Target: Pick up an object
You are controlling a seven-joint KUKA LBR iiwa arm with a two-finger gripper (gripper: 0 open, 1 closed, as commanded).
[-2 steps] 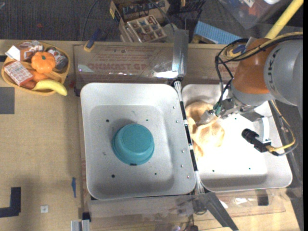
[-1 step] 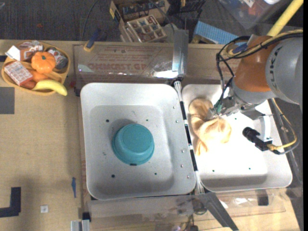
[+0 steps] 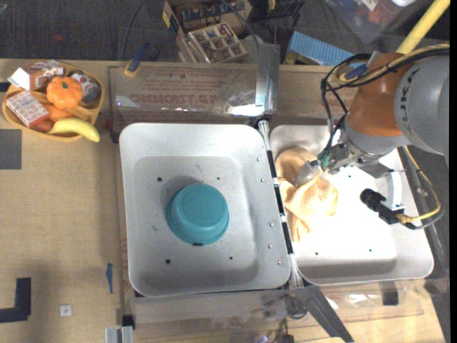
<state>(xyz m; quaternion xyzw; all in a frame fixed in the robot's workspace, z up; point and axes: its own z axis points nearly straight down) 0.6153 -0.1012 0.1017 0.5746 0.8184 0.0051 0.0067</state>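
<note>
Two shallow white bins sit side by side on the surface (image 3: 57, 213). Left bin (image 3: 143, 148): holds a teal bowl (image 3: 198, 214), upside down, approx. mid-floor, touching no wall; a few small dark specks on the bin floor around it. Right bin (image 3: 407, 259): holds a pale yellow-orange cloth (image 3: 310, 199), crumpled, bunched vs. the bin's left wall near the divider w/ the left bin, running from the upper left part of the floor down toward mid-bin. Rest of that bin's floor is bare white. Arm (image 3: 421, 98) comes in from the right, grey w/ orange band (image 3: 375, 106) above the wrist, cables looped over it. The hand (image 3: 319, 164) is down at the cloth's upper right edge, tips at or on the fabric; can't tell whether its fingers are spread or pressed together, nor whether any cloth sits between them, since wrist and fabric hide that spot. A black cylindrical part (image 3: 378, 204) on the arm's hardware hangs over the right bin's floor, just right of the cloth. Far left on the surface: a yellow tray (image 3: 21, 113) w/ toy food, incl. an orange pumpkin (image 3: 64, 91), a banana (image 3: 77, 128) at its lower edge, and small boxes. Behind the bins: a clear plastic sheet or bag (image 3: 186, 98) lying flat.
</note>
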